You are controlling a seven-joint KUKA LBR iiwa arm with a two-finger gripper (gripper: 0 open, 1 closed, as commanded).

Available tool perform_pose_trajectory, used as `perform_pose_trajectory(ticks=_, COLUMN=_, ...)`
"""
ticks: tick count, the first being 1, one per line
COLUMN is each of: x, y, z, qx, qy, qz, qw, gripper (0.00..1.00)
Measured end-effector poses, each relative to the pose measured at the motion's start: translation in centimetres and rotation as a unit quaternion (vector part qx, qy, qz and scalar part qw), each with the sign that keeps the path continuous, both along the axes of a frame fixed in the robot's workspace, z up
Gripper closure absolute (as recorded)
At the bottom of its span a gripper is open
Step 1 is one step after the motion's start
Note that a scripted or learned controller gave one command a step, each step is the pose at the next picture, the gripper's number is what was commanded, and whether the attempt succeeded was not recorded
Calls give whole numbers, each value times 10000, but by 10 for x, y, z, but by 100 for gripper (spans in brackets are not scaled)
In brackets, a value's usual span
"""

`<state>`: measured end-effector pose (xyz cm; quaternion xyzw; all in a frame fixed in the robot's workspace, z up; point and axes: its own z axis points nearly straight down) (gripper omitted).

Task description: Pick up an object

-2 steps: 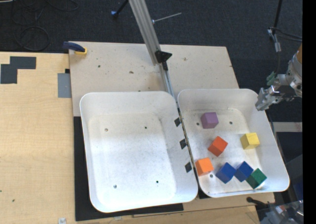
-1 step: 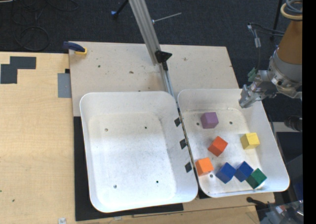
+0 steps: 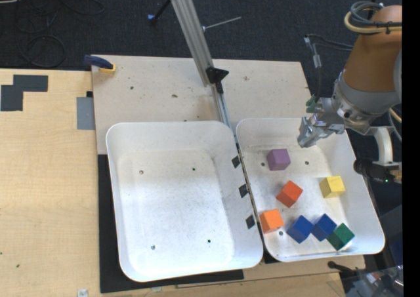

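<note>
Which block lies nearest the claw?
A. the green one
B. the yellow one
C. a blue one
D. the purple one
D: the purple block sits just below-left of the claw, at the far end of the right bin; the other blocks lie further toward the near end.

The hand (image 3: pixel 314 133) hangs over the far part of the right bin (image 3: pixel 364 178), which lies beside the left bin (image 3: pixel 131 158) on the counter (image 3: pixel 151 86). Seven blocks lie in the right bin: one block (image 3: pixel 279 158) just left of the hand, the others nearer the camera, three touching in the near corner.
</note>
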<state>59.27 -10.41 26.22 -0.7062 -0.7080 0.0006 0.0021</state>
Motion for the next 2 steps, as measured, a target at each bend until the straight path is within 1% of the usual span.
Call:
perform_pose_trajectory(ticks=1, x=8, y=56, z=-17, qx=4, qy=7, qz=7, qw=10000, gripper=100)
perform_pose_trajectory(ticks=2, x=10, y=113, z=-33, qx=0, qy=12, qz=7, qw=10000, gripper=100)
